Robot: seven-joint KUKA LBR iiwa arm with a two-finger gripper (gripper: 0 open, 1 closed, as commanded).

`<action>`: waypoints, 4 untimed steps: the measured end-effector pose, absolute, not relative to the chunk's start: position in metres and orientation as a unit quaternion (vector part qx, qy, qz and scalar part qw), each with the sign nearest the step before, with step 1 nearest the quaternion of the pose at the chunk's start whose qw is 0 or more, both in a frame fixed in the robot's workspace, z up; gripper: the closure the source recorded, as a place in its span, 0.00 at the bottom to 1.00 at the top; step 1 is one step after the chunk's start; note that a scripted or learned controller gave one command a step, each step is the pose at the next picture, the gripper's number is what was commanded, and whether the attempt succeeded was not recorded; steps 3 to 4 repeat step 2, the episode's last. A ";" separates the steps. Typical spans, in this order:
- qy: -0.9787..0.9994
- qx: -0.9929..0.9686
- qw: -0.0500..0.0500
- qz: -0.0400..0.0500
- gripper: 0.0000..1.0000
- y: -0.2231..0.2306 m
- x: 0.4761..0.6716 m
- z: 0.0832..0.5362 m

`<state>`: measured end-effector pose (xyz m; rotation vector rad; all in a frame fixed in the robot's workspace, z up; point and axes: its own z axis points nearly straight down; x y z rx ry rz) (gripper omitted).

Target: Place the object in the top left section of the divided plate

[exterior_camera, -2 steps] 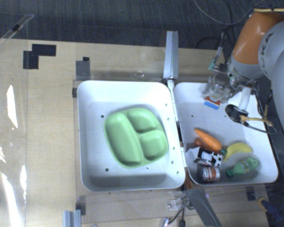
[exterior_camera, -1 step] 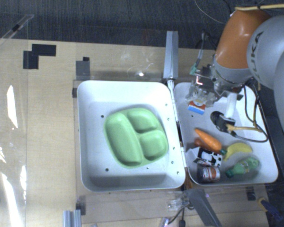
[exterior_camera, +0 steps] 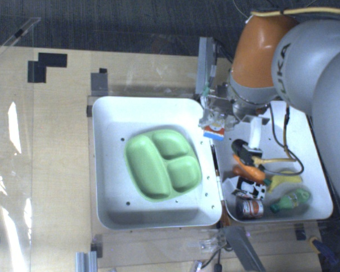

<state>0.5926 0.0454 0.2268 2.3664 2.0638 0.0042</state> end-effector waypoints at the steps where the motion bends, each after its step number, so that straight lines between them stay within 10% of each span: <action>1: 0.709 0.705 0.000 0.001 1.00 0.094 0.602 0.184; 2: 0.709 0.705 0.000 0.001 0.00 0.093 0.602 0.184; 4: 0.709 0.705 0.000 0.001 0.00 0.093 0.602 0.184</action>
